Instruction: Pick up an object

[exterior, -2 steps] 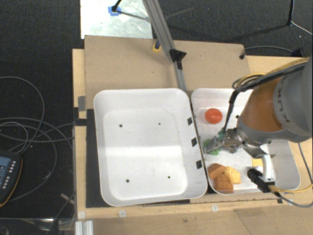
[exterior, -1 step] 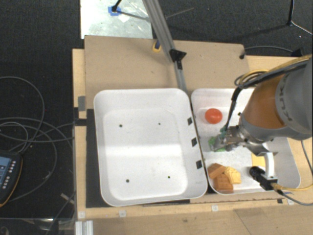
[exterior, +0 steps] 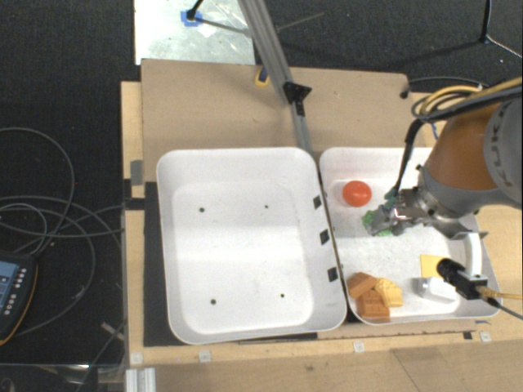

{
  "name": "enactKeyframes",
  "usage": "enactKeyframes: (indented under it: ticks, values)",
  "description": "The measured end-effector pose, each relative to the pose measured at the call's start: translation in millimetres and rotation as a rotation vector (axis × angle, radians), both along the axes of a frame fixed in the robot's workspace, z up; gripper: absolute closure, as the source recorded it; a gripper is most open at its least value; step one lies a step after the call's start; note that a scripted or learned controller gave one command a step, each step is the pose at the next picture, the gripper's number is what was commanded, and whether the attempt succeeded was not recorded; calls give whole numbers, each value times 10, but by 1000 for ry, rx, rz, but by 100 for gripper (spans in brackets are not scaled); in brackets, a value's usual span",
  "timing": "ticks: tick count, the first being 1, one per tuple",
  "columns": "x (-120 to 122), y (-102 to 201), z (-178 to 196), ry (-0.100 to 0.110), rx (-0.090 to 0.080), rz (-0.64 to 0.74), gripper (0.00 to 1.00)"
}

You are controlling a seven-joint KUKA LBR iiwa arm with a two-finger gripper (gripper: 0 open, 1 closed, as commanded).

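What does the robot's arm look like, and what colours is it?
The arm is thick and round, grey with a big orange band above the wrist. Yellow and black cables loop along its top. Its end effector is a small block of grey metal and black parts. A white bracket with a black piece hangs beside the wrist.

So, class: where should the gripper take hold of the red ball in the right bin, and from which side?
Grip the red ball across its widest middle, coming straight down from above. It is round, so any pair of opposite sides serves, and it sits apart from the bin wall.
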State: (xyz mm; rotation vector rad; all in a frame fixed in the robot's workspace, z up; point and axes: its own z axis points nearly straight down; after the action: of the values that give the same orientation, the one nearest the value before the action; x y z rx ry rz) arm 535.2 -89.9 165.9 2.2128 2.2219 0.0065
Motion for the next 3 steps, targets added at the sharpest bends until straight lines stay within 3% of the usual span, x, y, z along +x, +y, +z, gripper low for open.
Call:
enactKeyframes:
  ticks: [2, 3]
  values:
    - [4, -15, 976, -1, 0, 1, 100]
    - [303, 505, 999, 3, 3, 7, 100]
